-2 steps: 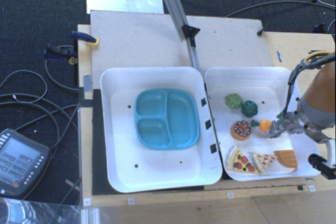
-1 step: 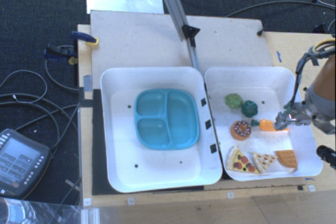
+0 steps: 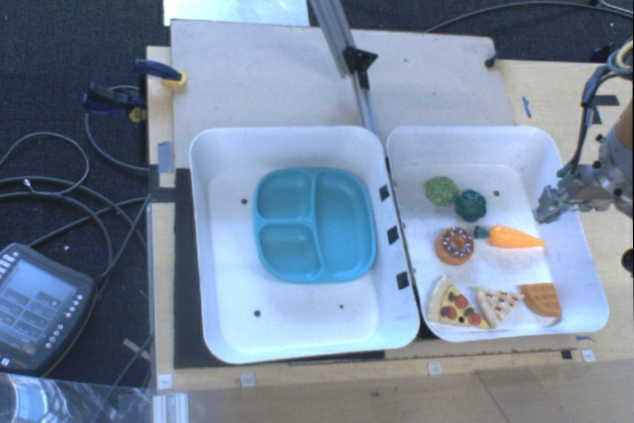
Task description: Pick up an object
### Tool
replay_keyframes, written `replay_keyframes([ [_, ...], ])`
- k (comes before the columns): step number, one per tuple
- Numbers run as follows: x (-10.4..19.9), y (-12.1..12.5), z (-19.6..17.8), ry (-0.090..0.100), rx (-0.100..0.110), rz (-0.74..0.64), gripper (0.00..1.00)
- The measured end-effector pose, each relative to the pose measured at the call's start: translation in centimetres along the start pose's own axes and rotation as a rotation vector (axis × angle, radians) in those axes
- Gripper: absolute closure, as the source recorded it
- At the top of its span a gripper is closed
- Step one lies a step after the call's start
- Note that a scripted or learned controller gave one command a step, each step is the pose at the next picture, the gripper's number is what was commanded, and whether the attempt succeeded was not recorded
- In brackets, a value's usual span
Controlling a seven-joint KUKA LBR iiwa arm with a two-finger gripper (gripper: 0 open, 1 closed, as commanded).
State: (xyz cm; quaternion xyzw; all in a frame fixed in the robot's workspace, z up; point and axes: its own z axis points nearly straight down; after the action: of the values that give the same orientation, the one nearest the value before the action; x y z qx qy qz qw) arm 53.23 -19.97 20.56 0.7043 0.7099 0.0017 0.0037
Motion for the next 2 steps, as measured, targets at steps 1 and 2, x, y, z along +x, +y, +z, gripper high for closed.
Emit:
replay_keyframes([
  [1, -0.3, 0.8, -4.6, 0.000, 0.000, 0.000, 1.00],
  [2, -0.3, 1.0, -8.7, 0.000, 0.001, 0.000, 1.00],
])
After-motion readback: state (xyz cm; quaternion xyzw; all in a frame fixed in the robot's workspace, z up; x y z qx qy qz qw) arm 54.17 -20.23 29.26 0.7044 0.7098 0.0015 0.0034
